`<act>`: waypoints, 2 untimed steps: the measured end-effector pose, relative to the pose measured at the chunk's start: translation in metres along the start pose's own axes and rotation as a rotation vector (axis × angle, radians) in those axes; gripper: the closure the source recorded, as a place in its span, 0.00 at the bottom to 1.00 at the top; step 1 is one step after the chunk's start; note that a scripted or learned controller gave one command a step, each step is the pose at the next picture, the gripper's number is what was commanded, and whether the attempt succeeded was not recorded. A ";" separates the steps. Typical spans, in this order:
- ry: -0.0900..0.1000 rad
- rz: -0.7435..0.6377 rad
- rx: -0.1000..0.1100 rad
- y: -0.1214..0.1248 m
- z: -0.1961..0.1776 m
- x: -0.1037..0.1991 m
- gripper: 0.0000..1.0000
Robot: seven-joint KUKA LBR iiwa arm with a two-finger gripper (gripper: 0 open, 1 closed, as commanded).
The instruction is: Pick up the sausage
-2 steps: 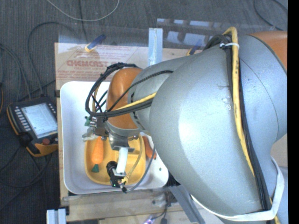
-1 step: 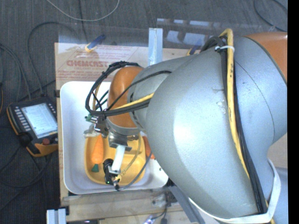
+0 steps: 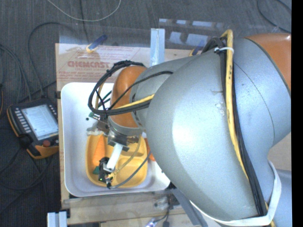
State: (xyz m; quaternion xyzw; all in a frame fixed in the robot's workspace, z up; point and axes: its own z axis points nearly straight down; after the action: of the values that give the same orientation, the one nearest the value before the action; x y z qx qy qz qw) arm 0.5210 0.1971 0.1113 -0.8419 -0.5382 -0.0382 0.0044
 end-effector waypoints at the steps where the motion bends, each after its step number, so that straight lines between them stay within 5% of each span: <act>1: 0.002 0.234 -0.022 0.003 0.002 -0.009 0.00; 2: -0.029 0.430 -0.020 0.002 0.010 0.008 0.00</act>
State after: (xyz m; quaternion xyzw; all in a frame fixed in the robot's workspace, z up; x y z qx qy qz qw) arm 0.5264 0.2040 0.1021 -0.9379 -0.3456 -0.0297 -0.0033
